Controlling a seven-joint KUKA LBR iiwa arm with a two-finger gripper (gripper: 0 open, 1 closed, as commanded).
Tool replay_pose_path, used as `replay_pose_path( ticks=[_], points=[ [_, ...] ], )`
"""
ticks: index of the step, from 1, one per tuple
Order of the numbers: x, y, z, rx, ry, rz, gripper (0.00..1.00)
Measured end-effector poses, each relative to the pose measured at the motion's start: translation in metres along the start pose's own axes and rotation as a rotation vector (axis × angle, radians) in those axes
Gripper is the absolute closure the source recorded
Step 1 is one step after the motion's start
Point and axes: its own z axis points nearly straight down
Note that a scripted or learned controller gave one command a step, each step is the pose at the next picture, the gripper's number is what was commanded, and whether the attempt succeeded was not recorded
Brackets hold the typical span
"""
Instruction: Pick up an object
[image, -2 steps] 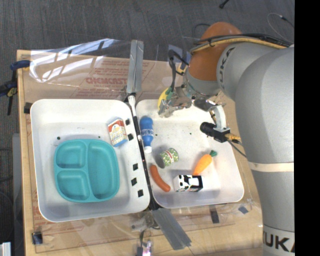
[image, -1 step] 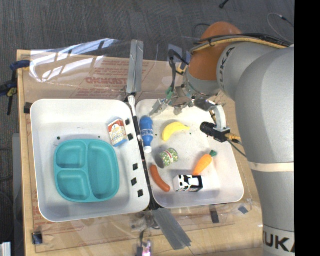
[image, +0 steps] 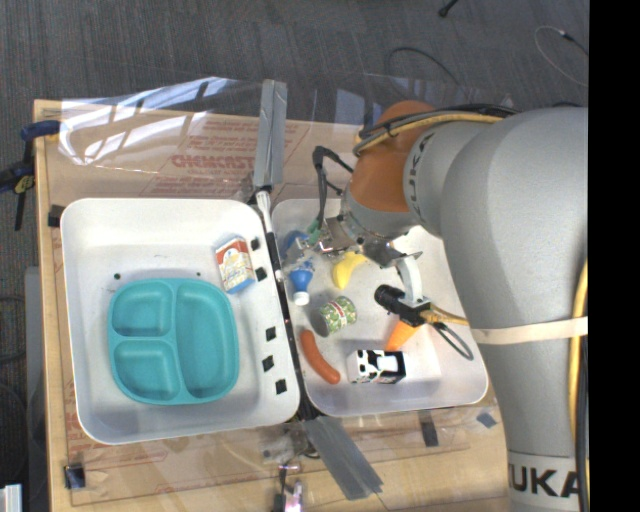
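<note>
gripper (image: 322, 238): hanging over the upper left of the right bin (image: 462, 385), just beside a blue item (image: 297, 244); spread or pinching, i cannot tell.
banana (image: 348, 268): lying just below the gripper, near frame centre.
sausage (image: 320, 357): lying lower centre, by a cow toy (image: 378, 366).
left bin (image: 90, 230): holding 1 teal plate (image: 175, 340) and 1 small carton (image: 233, 264).

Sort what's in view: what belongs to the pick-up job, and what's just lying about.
In the job: gripper, over the right bin; yellow banana and blue toy beside it, likely picks.

Lying about: teal divided plate, small carton, red sausage, black-and-white toy, green patterned ball.
</note>
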Motion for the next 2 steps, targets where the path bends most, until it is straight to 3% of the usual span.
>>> replay_pose_path(
  ticks=[1,2],
  points=[
    [0.007,0.002,-0.009,0.001,0.010,-0.010,1.00],
    [0.041,0.008,-0.098,0.004,0.014,-0.048,1.00]
  ],
)
